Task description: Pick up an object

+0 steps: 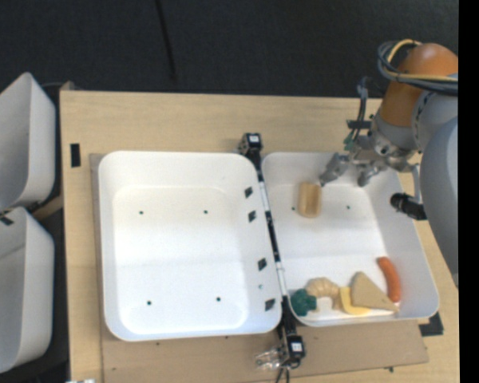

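The jaws (350, 171) are spread apart, with nothing between them. They hang over the far end of the right bin (335, 250), just beside the little tan block (308, 199), a bit past it toward the arm. I think they are spread like that so they can drop around something and squeeze it. The tan block looks like the thing to grab, because it is the nearest thing to the jaws and it sits alone with bare white floor all around it.

The other toys are well apart from the tan block, bunched at the near end of the same bin. There is an orange sausage shape (389, 278) along the wall, a tan wedge (370, 293), a yellow piece (347, 302), a pale lumpy toy (320, 286) and a small green thing (303, 301). They touch each other, so they would be harder to grab one at a time.

The left bin (180, 242) sits beside the tan block's bin on the wooden bench (184, 122).
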{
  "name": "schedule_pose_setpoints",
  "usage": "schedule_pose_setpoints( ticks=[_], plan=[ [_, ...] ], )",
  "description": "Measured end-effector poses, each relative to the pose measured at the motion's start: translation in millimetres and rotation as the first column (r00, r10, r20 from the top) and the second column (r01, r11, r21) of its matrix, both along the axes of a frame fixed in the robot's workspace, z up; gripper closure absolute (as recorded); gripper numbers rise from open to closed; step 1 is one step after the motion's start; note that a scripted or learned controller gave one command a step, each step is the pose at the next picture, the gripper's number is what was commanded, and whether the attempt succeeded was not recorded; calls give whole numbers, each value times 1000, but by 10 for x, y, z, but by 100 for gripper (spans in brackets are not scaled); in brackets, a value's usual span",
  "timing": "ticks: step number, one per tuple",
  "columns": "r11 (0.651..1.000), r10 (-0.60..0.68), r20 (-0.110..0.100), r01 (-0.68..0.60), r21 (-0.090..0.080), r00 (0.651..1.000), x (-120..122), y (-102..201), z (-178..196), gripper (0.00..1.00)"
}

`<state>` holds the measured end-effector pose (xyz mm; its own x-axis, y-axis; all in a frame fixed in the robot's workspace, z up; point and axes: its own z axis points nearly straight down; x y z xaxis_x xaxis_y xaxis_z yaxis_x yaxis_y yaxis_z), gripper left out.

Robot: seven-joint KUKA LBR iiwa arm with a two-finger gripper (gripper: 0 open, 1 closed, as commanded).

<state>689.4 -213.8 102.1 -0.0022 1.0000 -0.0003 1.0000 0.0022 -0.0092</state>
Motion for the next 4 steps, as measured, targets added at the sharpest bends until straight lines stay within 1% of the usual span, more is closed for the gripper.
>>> schedule_pose_setpoints(
  ticks=[1, 2, 3, 4],
  plan=[
    [1000, 2, 12, -2, -2, 1000, 5, 388, 264, 0],
    [1000, 1, 10, -1, -1, 1000, -61, 732, 168, 0],
    [1000, -3, 10, 3, -3, 1000, -210, 592, 381, 0],
    [1000, -1, 4, 1, -2, 1000, -6, 710, -21, 0]
  ],
)
